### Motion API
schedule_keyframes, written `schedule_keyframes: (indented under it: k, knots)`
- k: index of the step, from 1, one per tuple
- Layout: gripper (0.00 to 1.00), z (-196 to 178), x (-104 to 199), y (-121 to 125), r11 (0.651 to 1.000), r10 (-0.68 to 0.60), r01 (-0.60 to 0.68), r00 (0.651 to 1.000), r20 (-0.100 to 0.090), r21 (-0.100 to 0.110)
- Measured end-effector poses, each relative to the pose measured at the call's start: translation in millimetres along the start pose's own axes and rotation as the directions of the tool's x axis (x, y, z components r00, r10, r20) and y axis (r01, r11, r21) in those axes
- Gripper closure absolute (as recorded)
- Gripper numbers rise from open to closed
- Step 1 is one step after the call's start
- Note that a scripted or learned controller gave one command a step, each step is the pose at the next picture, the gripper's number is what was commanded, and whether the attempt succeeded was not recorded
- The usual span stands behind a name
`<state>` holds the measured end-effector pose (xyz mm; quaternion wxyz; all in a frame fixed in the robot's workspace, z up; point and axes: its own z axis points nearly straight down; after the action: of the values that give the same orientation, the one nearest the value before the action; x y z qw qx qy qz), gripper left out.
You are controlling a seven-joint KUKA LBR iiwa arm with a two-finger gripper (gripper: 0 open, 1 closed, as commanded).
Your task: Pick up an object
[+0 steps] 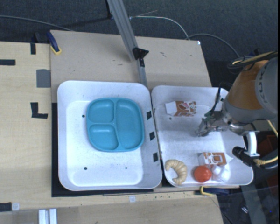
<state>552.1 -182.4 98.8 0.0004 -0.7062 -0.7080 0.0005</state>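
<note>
Camera view: jaws (pixel 204 129) low in the right bin (pixel 186 141), spread unclear.

A blue plate (pixel 115 124) with 3 compartments is lying in the left bin (pixel 70 171), toward its far right part. A grey metal bar (pixel 123 24) is slanting across the far edge of the bench (pixel 18 125). Dark tape marks (pixel 37 110) are sitting near the bench's left edge.

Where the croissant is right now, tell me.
In the camera view, the croissant lies in the right bin, at its near left corner, just left of the red tomato and close to the divide from the left bin.
</note>
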Motion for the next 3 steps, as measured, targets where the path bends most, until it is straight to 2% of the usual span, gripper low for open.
schedule_keyframes:
  k: [3]
  knots:
    - [1.0, -148, -10, -11, 1.0, 0.0, 0.0, 1.0, 0.002, -0.006]
